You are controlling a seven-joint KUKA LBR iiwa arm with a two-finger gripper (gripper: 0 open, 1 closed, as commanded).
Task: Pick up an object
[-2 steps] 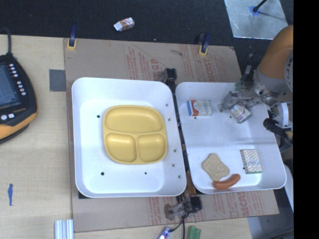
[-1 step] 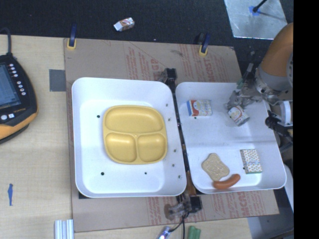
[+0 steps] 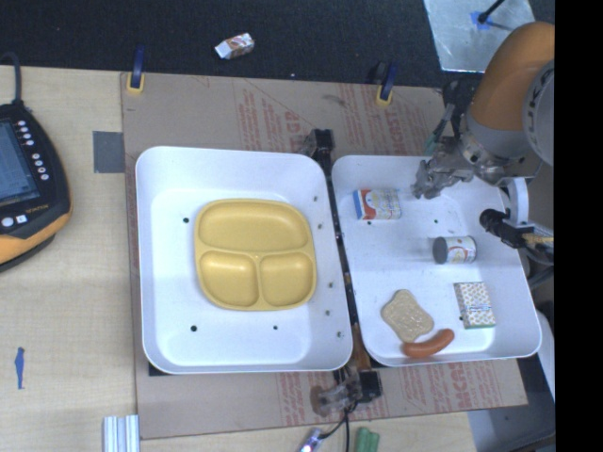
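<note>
Our tool point(image 3: 426, 185) hangs near the right bin's point(image 3: 528, 347) far edge; we cannot tell its state. The small carton point(image 3: 378, 203) lies just to its left, long axis across the bin.

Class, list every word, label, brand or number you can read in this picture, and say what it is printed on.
None can be read.
Red print on the brown board: too faint.
Small carton: label blurred.
Little can: label blurred.
Patterned packet: too small.
Handheld screen unit: too small.
</note>
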